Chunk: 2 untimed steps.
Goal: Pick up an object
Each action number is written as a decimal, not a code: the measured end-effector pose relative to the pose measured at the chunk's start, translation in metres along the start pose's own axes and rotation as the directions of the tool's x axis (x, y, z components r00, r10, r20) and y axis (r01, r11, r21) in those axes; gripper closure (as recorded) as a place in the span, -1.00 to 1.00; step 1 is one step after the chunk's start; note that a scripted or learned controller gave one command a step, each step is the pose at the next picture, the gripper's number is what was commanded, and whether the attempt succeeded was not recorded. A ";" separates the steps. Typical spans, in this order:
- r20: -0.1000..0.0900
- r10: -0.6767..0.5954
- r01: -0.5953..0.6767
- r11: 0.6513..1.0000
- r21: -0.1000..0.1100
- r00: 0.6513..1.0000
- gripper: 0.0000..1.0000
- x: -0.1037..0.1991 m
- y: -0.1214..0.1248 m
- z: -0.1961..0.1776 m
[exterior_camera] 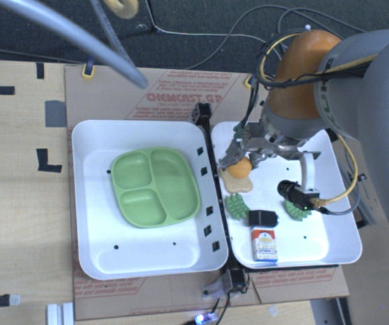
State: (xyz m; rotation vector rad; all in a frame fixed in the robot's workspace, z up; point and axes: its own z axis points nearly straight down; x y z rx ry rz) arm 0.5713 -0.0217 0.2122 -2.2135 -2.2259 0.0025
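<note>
On the wooden surface (18, 202) I see cardboard under two white bins. The left bin (89, 249) holds one green divided plate (155, 186). In the right bin (339, 239) my gripper (238, 156) sits over one orange object (239, 170) at the bin's left side; whether it grips, I can't tell. One small box (265, 244) lies nearer the front.

- grey arm (367, 93) with smooth, rounded casing
- glossy orange band (302, 73) above the wrist
- yellow and black cables loop around the band and down the side
- metal gripper (243, 156) parts beneath the wrist
</note>
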 end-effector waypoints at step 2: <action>-0.001 -0.002 0.002 1.000 -0.002 1.000 1.00 0.119 0.016 -0.011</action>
